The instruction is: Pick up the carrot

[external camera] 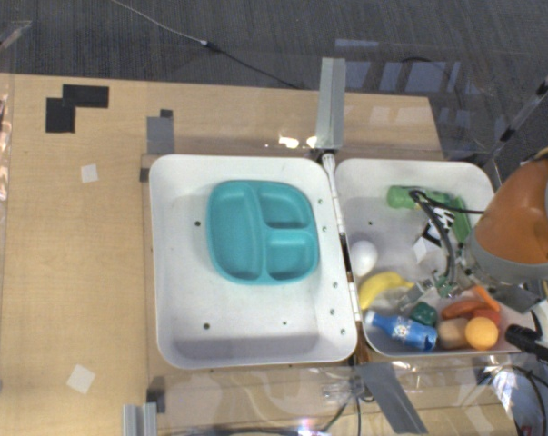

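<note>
The carrot [472, 308] is an orange-red tapered piece lying near the front right corner of the right bin [383, 189], among other toy foods. My gripper [443, 282] hangs low over this bin, just left of and slightly behind the carrot, close to the cluster of items. The grey arm with its orange band [521, 221] comes in from the right and covers the bin's right side. Nothing can be made out between the fingertips.
Around the carrot lie an orange ball [482, 333], a tan piece [451, 333], a dark green block [424, 314], a blue bottle [401, 329], a yellow banana [383, 288] and a white egg [363, 257]. A green item [423, 198] lies at the back. The left bin [178, 271] holds a teal divided plate [261, 231].
</note>
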Controlling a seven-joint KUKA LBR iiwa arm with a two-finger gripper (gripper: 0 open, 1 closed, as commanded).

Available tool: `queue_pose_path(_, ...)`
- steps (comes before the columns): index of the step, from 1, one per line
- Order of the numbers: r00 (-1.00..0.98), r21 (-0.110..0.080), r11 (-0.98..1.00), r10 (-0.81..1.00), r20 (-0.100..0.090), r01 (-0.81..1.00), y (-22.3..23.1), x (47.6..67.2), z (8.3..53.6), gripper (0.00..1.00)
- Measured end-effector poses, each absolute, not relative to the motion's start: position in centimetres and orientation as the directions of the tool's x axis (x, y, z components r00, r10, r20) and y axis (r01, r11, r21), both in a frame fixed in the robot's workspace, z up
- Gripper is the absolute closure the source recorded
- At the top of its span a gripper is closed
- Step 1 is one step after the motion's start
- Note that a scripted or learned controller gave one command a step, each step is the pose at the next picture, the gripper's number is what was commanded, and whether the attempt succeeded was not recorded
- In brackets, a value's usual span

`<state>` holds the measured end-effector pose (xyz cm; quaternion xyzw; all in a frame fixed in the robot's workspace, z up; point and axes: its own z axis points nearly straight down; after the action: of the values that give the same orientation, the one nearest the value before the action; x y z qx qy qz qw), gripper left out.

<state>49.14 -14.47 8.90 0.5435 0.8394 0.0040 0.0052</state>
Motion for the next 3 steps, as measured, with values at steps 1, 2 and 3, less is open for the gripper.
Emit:
queue_pose_path(1, -0.417, 0.021, 0.417, 0.909, -0.011, 0.909, -14.4, 49.5, 10.2, 1.0)
queue_pose_path(2, -0.179, 0.015, 0.179, 0.984, -0.003, 0.984, -16.3, 49.2, 9.0, 1.0)
queue_pose_path(3, -0.245, 0.015, 0.246, 0.969, -0.008, 0.969, -18.9, 49.2, 9.0, 1.0)
